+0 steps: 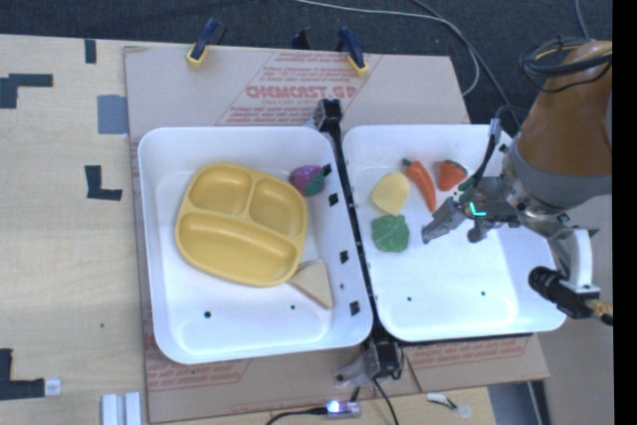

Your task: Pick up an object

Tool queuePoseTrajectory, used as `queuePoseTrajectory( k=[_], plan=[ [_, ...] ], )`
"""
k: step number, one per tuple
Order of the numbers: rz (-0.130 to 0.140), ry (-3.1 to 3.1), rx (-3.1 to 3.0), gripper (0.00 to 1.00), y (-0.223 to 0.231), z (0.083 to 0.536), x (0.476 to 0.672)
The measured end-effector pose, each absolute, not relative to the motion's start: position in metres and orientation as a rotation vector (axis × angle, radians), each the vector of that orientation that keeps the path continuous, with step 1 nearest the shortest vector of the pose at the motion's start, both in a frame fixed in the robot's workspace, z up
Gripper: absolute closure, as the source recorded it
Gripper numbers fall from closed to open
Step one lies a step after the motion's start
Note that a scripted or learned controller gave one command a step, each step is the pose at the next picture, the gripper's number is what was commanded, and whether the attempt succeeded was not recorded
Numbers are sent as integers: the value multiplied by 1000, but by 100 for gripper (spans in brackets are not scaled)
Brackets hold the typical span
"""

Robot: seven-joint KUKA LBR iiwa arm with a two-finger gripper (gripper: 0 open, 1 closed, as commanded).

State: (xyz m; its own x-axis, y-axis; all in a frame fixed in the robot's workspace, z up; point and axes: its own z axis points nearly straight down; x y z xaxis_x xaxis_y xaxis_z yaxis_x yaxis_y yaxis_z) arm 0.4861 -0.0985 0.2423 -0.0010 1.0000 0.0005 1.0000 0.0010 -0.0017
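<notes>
Overhead, two shallow white plastic bins sit side by side on the wooden surface (60, 244), resting on a sheet of brown cardboard (299, 90) held by two blue-and-yellow clamps (203, 43) at its far edge.

The right bin (458, 309) holds its things crowded toward the far left corner: a pale yellow rounded toy food (391, 193), a green knobbly toy vegetable (390, 233) just below it, a slim orange toy carrot (422, 181) lying at a slant, and a small red toy tomato or pepper with a green top (452, 173) beside the carrot. The near half of this bin is bare white floor, smooth and slightly glossy, giving wide room.

The grey arm with its orange band (567, 129) reaches in over the right rim. Its tool (441, 227) hangs low over the bin's middle, just right of the green vegetable and below the carrot's tip; whether it is apart or together cannot be told, and nothing shows gripped in it.

The left bin (229, 333) is largely taken by a yellow plastic divided plate (242, 224) with rounded corners. A small purple toy vegetable (310, 178) sits at the plate's far right edge, and a cream wedge-shaped piece (315, 283) lies at its near right corner, close to the dividing wall.
</notes>
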Motion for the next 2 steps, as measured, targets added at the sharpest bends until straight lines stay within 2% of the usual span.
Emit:
queuePoseTrajectory(
  k=[1,2],
  plan=[
    [1,-2222,-2219,100,-99,252,486],
    [2,-2221,-2219,0,-99,252,486]
  ],
)
